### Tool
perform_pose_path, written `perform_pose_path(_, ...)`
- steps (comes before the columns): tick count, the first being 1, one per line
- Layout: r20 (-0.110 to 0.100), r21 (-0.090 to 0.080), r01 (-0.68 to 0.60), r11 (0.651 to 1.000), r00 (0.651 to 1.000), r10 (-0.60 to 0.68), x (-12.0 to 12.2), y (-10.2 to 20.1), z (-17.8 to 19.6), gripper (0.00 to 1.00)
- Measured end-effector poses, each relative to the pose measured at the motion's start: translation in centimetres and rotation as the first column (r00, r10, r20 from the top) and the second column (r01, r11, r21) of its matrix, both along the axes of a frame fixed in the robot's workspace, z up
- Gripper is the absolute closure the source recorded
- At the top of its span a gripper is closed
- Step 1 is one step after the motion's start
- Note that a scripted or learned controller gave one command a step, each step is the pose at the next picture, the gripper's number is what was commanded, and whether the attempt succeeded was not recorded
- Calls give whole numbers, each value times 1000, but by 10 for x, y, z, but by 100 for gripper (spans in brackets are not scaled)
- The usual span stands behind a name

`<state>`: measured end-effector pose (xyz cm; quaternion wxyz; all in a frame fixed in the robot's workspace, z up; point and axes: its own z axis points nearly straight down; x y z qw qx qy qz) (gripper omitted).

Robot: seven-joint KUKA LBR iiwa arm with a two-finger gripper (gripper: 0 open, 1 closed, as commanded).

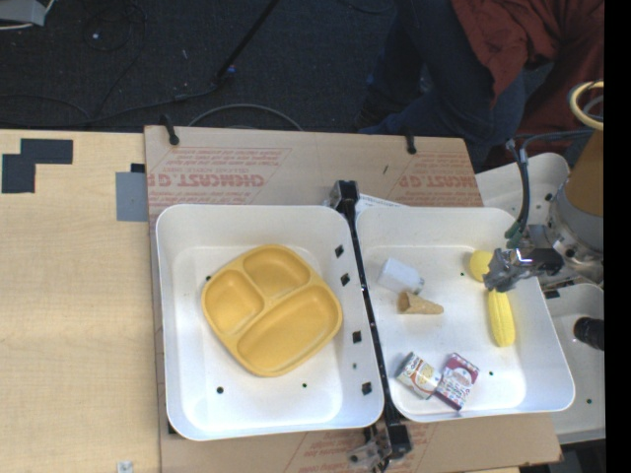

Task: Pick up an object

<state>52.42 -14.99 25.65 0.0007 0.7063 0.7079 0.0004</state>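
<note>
Light wood bench (69, 313) w/ a cardboard sheet (246, 170) under two shallow white plastic bins; dark floor and cables behind.

Nearest the camera, right bin (552, 387) front: two small crinkly foil packets, one white/yellow (418, 373), one maroon/white (456, 379), touching each other. Left bin (177, 264) holds a yellow three-compartment plastic tray (271, 308), glossy, rigid, lying flat.

Mid right bin: tan wedge-shaped piece (421, 305), matte, just beside a small white-grey block (401, 275) behind it. Toward the right wall: smooth yellow elongated toy, banana/corn-like (501, 318), long axis running near-to-far, roughly parallel to the bin's right wall. A rounder yellow bit (479, 264) sits at its far end; can't tell if same obj or separate.

Gripper (505, 269), dark metal, comes in from right, sits over the far end of the yellow toy, btwn it and the round yellow bit. Can't tell how the jaws stand; too small and cluttered, nothing visibly lifted. Judgement: the yellow toy is the likely target, lying just camera-side of the jaws; a grip across its short width would suit, smooth curved plastic may slip.
</note>
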Motion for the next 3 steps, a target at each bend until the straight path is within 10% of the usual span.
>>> perform_pose_path(3,-6,1,-2,1000,1000,2,19,156,-34,100)
